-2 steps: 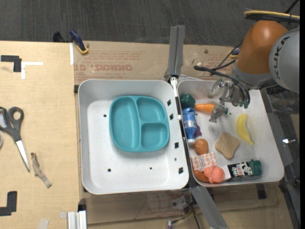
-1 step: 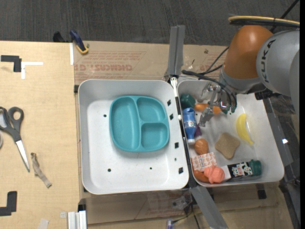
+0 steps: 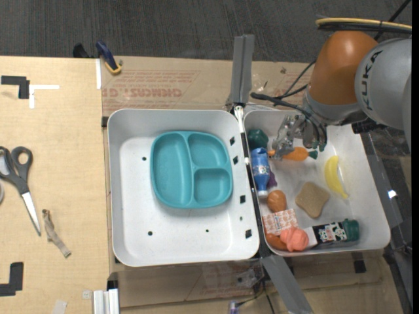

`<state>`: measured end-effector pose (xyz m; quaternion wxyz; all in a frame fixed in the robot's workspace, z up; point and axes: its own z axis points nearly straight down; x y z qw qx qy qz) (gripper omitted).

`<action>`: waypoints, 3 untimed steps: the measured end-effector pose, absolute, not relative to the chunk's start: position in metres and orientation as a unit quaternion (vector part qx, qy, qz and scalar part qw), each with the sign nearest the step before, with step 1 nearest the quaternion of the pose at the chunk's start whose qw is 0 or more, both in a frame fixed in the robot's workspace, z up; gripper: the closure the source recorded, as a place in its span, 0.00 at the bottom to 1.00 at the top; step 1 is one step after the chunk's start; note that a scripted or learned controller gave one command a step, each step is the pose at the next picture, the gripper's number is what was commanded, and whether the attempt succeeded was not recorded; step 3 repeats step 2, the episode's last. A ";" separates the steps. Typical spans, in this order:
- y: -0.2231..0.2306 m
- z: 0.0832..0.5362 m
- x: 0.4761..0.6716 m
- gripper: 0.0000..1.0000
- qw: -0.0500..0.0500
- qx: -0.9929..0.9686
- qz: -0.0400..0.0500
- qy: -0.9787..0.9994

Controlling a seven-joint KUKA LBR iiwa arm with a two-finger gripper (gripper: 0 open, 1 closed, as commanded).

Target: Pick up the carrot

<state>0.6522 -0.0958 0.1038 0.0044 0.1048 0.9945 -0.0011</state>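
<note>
Camera view | tool [image 3: 286, 148] low in the right bin [image 3: 374, 201], near its upper-left corner | fingers clamped on the carrot [image 3: 296, 154], orange end sticking out to the right | banana [image 3: 336, 176] just beside | teal plate [image 3: 192, 169] in left bin [image 3: 124, 195]

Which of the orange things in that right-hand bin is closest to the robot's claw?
The carrot, lying right at the gripper near the bin's far end. The orange egg-shaped piece sits farther toward the near side, by the slice of bread.
</note>
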 end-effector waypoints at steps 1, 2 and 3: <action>-0.111 0.093 0.575 1.00 0.002 0.129 -0.001 0.992; -0.071 0.251 0.551 1.00 0.002 0.173 0.000 0.985; -0.071 0.251 0.551 1.00 0.002 0.173 0.000 0.985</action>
